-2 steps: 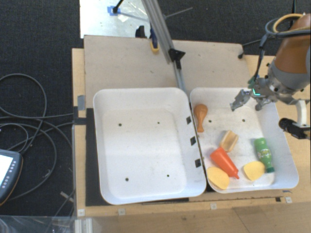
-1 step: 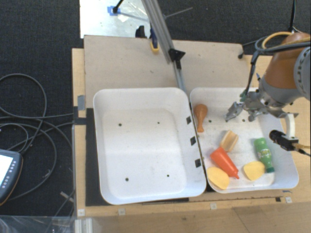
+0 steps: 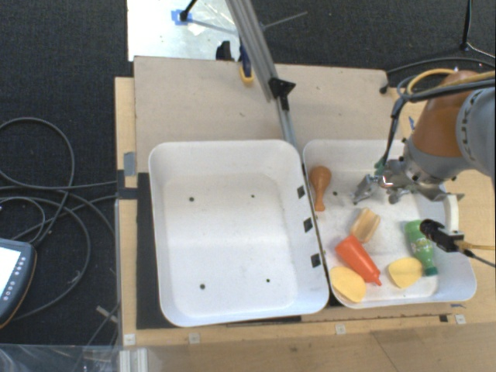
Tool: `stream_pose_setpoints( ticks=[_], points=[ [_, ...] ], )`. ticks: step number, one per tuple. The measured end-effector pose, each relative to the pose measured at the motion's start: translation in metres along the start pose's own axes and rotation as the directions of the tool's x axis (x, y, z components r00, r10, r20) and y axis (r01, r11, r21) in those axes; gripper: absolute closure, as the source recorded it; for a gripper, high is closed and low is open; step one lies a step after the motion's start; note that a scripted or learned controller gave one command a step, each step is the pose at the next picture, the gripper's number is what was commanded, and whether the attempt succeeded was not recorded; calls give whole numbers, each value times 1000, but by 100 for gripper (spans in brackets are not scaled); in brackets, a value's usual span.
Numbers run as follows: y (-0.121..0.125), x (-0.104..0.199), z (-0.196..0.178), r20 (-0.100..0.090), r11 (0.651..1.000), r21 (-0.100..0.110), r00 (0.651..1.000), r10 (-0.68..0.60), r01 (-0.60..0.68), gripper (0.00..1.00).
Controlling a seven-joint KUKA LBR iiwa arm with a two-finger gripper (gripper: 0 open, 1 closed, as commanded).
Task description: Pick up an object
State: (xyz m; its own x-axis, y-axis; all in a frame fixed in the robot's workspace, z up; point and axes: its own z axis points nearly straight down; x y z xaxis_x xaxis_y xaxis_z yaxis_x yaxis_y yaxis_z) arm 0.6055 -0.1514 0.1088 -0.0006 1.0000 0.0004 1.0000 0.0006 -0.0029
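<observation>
Gripper (image 3: 370, 186): hanging over the upper middle of the right bin (image 3: 465, 289), nothing seen between the fingers; apart or together, cannot tell at this size.
Nearest thing: tan bread-like block (image 3: 365, 225), just below the gripper, lying flat on the bin floor.
Other candidates: orange cone-shaped toy (image 3: 358, 259) touching a yellow piece (image 3: 348, 284) at the bin's lower left; second yellow piece (image 3: 404, 272) beside a green bottle (image 3: 421, 246) at lower right; brown wooden spoon (image 3: 318, 184) against the left wall.
Left bin (image 3: 167, 161): bare white floor, of no use for the pick.
Risk, miss: closing on air if lowered between spoon and block.
Risk, crowding: cone and yellow piece touching, so likely to drag both or slip off.
Risk, wall: spoon hard against the rim, so likely finger strike on the wall.
Risk, bottle: round and lying down, so likely to roll away.
</observation>
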Motion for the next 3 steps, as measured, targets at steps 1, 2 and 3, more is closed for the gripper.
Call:
stream_pose_setpoints(
  ticks=[1,2,3],
  points=[
    [1,0,19,1,1000,-3,1000,0,0,0],
    [2,0,6,1,1000,-7,1000,0,0,100],
    [-1,-10,-50,3,1000,-10,1000,0,0,100]
  ],
)
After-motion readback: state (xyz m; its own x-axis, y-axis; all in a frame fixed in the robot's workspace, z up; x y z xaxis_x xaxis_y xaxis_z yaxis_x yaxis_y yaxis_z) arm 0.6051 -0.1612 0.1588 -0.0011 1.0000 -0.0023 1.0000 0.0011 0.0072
